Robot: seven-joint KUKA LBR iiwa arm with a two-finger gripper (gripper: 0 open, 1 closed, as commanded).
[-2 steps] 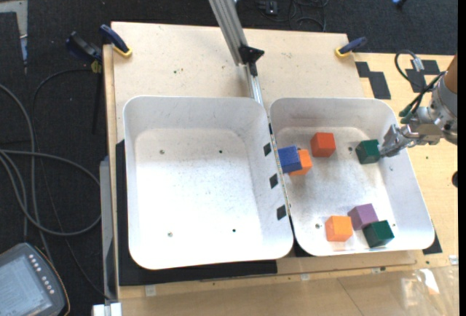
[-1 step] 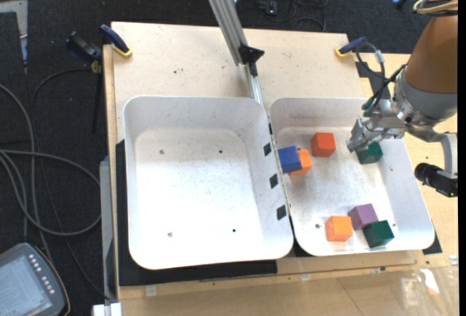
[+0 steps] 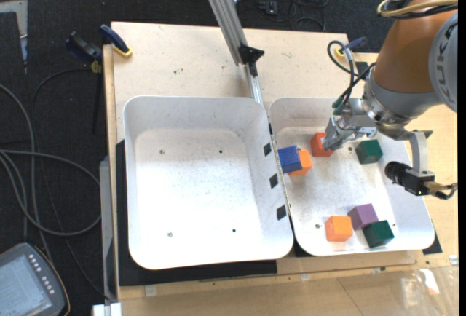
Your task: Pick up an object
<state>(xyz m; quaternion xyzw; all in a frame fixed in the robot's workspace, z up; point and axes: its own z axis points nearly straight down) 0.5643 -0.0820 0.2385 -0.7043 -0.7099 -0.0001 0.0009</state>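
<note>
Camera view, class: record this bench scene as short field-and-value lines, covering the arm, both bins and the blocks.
arm: gripper low in the right bin, at a red-orange block
right bin blocks: blue block, orange block, purple block, two green blocks
left bin: no blocks
grasp: cannot tell

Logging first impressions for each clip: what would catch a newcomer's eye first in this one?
The big grey and orange arm reaching in from the right, its claw down in the right bin right at a red-orange block. Next, the bright blocks scattered in that bin: a blue one near the divider, a green one beside the claw, and an orange, purple and dark green cluster at the front edge.
</note>
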